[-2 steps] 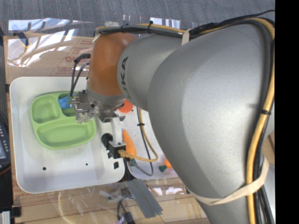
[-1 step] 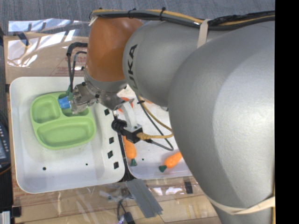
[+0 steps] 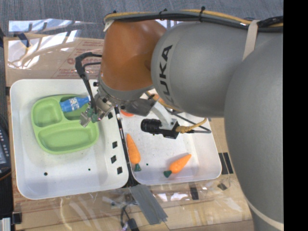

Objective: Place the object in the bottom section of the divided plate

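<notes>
KUKA arm (image 3: 207,66) fills upper right, gripper (image 3: 91,113) down at right edge of green divided plate (image 3: 65,124) in left bin (image 3: 29,177).

"KUKA" in black letters reads vertically on the grey link next to the orange band (image 3: 127,57). Small blue-and-white bottle (image 3: 74,103), label too small to read, lies in plate's upper right section, right end near the gripper; not between the fingers as far as visible. Fingertips blurred against plate rim, can't tell if apart or together. Bottom section of plate (image 3: 65,141) holds nothing. Right bin (image 3: 211,170): two orange carrots with green tips, one (image 3: 133,150) near the divider between bins, one (image 3: 178,164) nearer the front wall, well apart. Black cylindrical part (image 3: 156,127) on cable hangs over right bin. Faint reddish print on cardboard (image 3: 72,57) behind bins, unreadable.
</notes>
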You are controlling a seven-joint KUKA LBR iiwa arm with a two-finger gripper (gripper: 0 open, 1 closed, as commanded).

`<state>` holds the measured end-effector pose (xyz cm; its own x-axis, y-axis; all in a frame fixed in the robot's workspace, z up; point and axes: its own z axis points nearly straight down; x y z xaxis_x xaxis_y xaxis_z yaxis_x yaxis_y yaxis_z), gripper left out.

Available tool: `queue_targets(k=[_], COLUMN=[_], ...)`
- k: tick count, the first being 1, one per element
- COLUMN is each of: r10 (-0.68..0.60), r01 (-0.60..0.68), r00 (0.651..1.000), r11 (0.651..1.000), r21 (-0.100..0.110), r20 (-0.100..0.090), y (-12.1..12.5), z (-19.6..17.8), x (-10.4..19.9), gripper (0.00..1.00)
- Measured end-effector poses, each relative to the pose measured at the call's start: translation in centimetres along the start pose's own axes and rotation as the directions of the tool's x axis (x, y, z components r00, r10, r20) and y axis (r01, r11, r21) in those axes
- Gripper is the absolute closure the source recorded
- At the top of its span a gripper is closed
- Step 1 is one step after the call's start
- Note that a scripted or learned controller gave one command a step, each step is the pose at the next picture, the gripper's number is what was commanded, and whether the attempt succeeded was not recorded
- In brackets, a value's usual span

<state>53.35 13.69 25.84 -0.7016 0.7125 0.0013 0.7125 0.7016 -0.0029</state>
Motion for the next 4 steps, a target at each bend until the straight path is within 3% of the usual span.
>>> queue_targets(k=[1,2,3,4], r10=[0.001,0.001,0.150,-0.231], r01=[-0.001,-0.001,-0.150,0.231], r00=[1.000,1.000,0.989,0.973], r11=[1.000,1.000,0.989,0.973], r21=[0.000,0.000,0.001,-0.003], r20=[0.000,0.000,0.000,0.004], y=[0.0,0.0,0.9,2.7], z=[0.0,0.0,2.4,-7.7], x=[0.0,0.0,5.1,0.1], gripper=[0.00,0.00,0.00,0.00])
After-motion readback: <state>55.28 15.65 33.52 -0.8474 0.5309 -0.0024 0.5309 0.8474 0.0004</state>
